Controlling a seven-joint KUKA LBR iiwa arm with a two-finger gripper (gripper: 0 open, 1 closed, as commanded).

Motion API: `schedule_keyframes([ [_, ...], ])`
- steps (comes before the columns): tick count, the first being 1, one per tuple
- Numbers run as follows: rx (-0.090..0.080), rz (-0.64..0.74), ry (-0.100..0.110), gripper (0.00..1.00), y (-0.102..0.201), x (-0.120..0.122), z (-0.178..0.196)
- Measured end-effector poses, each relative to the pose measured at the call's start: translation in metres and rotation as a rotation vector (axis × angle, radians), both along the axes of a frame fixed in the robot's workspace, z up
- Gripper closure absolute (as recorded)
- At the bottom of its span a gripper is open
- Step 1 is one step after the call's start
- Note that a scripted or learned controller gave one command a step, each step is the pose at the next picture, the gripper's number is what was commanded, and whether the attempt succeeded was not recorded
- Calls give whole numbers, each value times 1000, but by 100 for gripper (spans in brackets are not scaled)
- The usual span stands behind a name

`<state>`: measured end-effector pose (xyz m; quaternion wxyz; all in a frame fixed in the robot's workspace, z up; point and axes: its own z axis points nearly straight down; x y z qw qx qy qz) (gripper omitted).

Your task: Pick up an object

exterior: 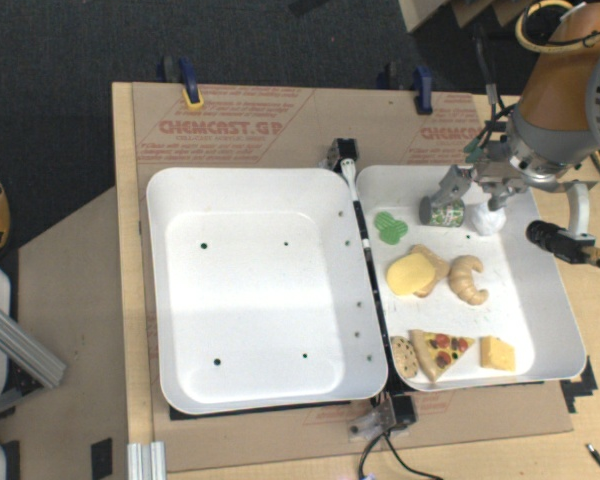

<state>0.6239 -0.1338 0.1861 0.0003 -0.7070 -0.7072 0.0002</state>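
The right bin (550,313) holds toy food. A green leafy piece (390,228) lies near its left wall, with a yellow rounded piece (412,273) and a tan croissant (468,278) in the middle. A pizza slice (442,348), a speckled cookie (403,356) and a cheese wedge (497,353) lie along the front. A small grey-green object (445,212) sits at the back. My gripper (470,200) hangs over the bin's back part, open. Its left finger (450,185) stands right above the grey-green object, and nothing is between the fingers.
The left bin (165,268) sits beside the right one, joined along a black divider (360,238). Both rest on a cardboard sheet (280,118) held by blue clamps (190,83). The arm's orange band (570,58) and a black cable fitting (560,240) hang over the right bin's right side.
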Motion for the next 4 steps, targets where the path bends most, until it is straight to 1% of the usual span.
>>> schedule_keyframes([
  [1, 2, 2, 2, 0, 35, 7, -105],
  [2, -1, 0, -5, 0, 40, 8, -98],
  [3, -1, 5, -12, 0, 89, 44, 5],
  [4, -9, -7, -21, 0, -5, 44, 164],
])
